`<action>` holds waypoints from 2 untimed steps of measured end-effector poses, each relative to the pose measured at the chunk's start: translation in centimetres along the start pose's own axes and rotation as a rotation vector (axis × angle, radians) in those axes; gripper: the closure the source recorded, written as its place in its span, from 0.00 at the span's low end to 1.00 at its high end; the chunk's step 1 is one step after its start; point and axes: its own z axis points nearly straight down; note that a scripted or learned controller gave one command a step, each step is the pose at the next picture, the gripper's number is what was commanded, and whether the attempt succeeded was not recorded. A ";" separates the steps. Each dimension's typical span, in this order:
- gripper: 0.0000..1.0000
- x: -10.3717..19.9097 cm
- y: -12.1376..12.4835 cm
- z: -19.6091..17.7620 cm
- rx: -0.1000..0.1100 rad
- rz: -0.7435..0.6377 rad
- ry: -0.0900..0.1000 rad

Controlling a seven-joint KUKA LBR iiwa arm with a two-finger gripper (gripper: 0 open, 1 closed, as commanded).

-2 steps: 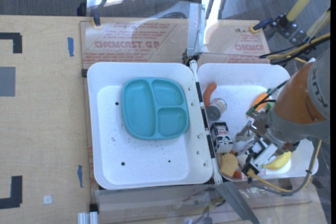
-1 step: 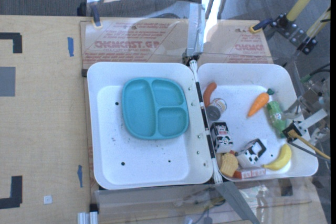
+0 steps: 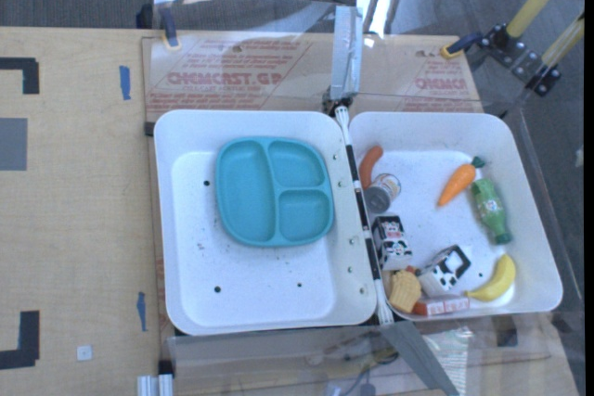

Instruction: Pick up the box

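Eyes on the box (image 3: 392, 239): small, black-and-white cow print, lying in the right bin (image 3: 529, 162), tight against the wall shared with the left bin (image 3: 176, 199). Just above it sits a small tin can (image 3: 377, 198); just below, a waffle-like biscuit (image 3: 404, 290). To its right, near but seemingly apart, lies a second cow-print carton (image 3: 452, 269) (easy to mistake for the target, and I can't say for certain which one is meant).

Whether the gripper is spread or pressed together, I cannot tell.

So, the pick. The wall is the trouble: a finger on that side probably has little room. The better bet looks like straddling the box along the wall's direction, one finger towards the can, one towards the biscuit, coming straight down and centred. Drift low and the biscuit gets nudged.

Further out, the banana (image 3: 495, 281), green bottle (image 3: 489, 210), carrot (image 3: 457, 184) and sausage (image 3: 369, 165) stay well clear, as does the teal plate (image 3: 275, 191) next door.
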 end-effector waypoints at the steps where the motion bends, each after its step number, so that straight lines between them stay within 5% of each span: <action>1: 0.00 2.1 -3.0 2.4 0.003 0.062 -0.001; 2: 0.00 -0.1 -0.1 15.8 0.004 0.318 -0.001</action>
